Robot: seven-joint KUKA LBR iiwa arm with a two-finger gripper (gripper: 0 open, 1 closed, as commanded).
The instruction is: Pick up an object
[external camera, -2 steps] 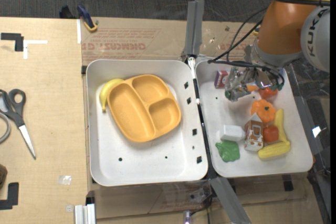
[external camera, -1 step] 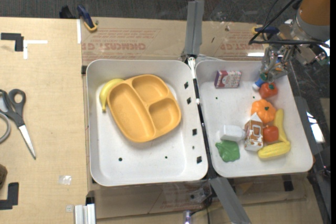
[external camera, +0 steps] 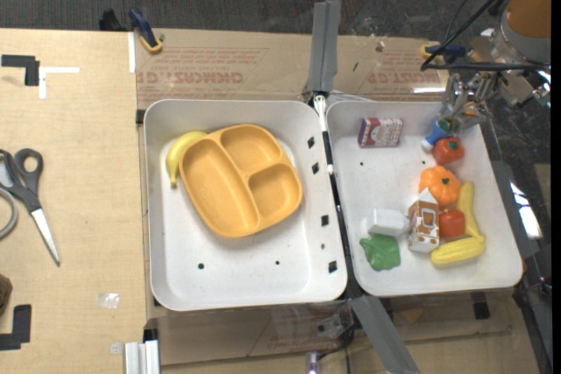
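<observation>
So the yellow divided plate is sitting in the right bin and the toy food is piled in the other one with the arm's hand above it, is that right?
Not quite. The camera view shows the yellow divided plate in the left bin, not the right one. The rest stands: the toy food lies in the other bin, the right bin, with the hand above its far corner.

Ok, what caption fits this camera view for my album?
Robot pincer hovers over toy food in the right bin; a yellow divided plate sits in the left.
</observation>
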